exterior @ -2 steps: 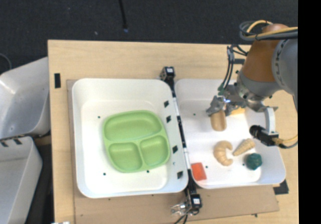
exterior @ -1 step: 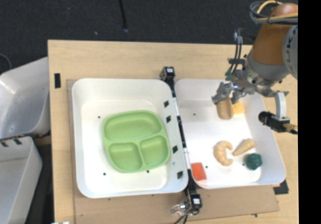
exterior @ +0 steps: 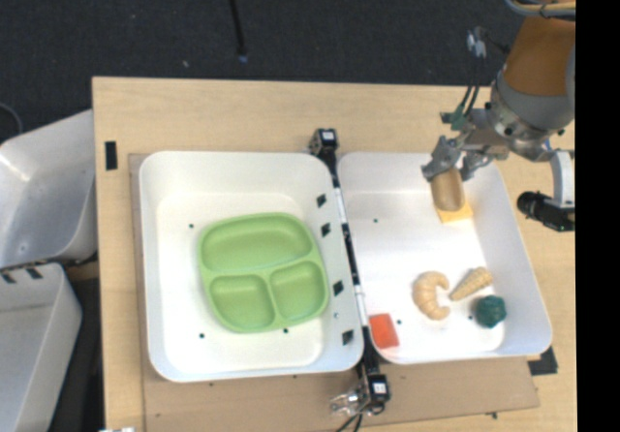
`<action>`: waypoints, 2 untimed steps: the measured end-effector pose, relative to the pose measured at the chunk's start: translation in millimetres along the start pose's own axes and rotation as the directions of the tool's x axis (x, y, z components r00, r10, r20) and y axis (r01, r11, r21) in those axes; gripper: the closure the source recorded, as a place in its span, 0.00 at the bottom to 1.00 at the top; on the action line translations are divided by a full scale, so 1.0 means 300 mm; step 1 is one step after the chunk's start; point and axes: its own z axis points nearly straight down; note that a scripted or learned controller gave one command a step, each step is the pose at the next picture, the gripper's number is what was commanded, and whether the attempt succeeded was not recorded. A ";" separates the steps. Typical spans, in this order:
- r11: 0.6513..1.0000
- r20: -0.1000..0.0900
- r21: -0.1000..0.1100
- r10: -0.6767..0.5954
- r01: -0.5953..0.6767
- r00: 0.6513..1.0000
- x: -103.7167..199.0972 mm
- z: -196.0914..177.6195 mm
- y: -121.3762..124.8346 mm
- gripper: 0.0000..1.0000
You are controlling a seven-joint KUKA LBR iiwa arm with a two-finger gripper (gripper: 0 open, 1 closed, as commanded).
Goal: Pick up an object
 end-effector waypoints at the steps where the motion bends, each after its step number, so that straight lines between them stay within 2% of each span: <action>1: 1.000 -0.002 0.005 -0.003 0.003 1.000 0.179 0.035 0.011 1.00; 2: 1.000 -0.002 0.006 -0.003 0.003 1.000 0.384 0.053 -0.012 1.00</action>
